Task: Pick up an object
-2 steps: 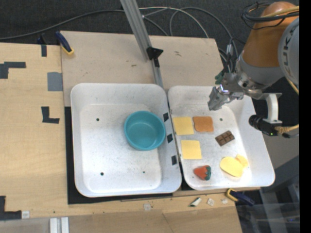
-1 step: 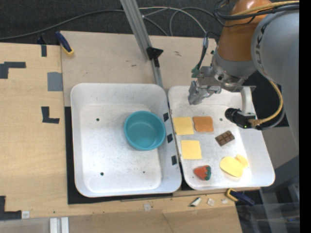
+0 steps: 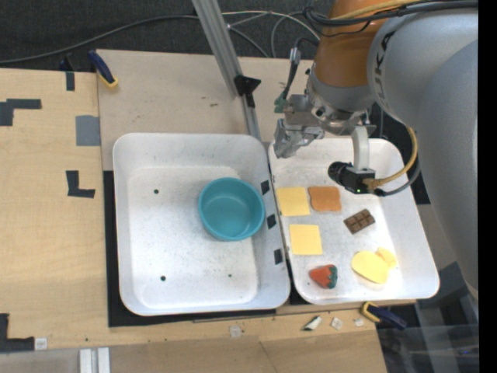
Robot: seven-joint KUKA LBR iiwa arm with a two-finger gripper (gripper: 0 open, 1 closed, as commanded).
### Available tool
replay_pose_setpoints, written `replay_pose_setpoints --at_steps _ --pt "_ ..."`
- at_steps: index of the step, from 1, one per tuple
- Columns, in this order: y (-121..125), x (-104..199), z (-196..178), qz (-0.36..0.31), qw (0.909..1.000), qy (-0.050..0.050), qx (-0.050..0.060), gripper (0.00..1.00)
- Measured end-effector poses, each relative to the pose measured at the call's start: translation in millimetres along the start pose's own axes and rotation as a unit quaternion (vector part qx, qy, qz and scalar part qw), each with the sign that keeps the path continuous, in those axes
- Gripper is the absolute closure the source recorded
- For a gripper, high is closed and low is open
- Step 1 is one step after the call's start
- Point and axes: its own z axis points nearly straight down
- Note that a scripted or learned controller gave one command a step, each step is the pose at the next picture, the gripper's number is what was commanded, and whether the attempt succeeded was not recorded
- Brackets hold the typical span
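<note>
No readable writing or brand mark showed anywhere on the bench. Nearest the camera in the right bin (image 3: 419,286), well below the gripper (image 3: 289,142), lay a small red strawberry-like toy with a green end (image 3: 324,276) and a lumpy yellow piece (image 3: 372,266), both looking like smooth plastic. Closer to the gripper sat a flat pale-yellow square (image 3: 306,239) and a dark brown ridged block like chocolate (image 3: 359,222). Just under the gripper lay another yellow square (image 3: 293,201), with an orange-brown toast-like slab (image 3: 325,199) beside it. The left bin (image 3: 140,208), speckled white and shallow with rounded corners, held a round teal bowl (image 3: 231,208) down and to the left of the gripper. The gripper, of grey metal, hung over the right bin's far left corner with nothing visibly between its fingers; whether they were spread or pressed together could not be told. A slanted metal rail (image 3: 221,49) rose beyond it.
</note>
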Motion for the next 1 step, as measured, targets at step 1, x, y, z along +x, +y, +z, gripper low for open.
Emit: replay_pose_setpoints --at_steps 1 --pt "12.6 62.4 11.9 0.000 1.0000 0.000 0.001 1.00"
